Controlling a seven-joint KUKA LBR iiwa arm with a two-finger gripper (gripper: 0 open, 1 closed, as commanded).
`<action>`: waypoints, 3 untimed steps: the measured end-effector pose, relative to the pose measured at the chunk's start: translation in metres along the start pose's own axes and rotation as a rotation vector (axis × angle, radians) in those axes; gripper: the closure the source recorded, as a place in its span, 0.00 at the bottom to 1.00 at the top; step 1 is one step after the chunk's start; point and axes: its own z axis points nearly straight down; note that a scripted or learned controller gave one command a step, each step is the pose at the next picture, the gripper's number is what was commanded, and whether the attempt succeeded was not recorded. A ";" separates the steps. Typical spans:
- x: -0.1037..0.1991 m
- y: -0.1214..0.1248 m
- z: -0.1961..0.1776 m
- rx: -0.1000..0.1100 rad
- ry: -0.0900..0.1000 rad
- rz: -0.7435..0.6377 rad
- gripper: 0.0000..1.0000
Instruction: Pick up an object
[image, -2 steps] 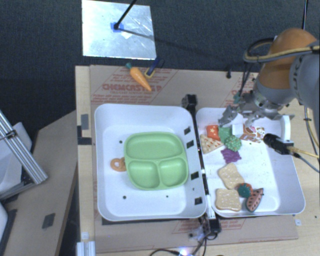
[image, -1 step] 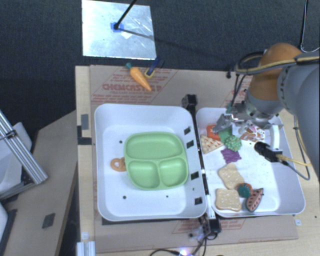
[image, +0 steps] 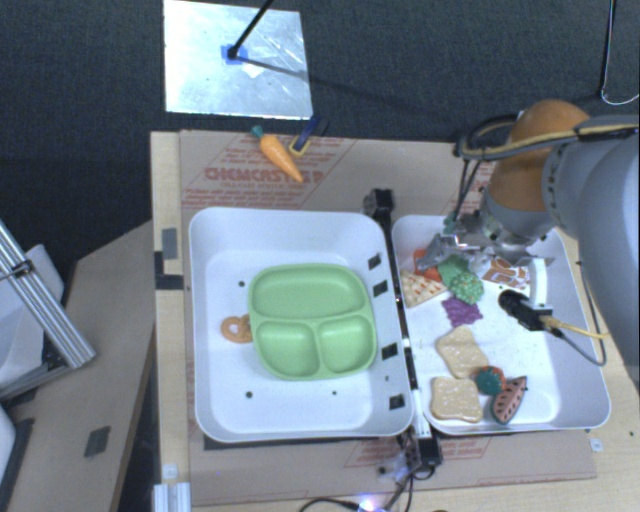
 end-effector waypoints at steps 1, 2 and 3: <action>0.001 0.002 -0.010 -0.004 0.003 0.000 1.00; -0.004 0.000 -0.074 0.003 0.000 0.000 1.00; -0.004 0.003 -0.128 0.002 0.000 -0.003 1.00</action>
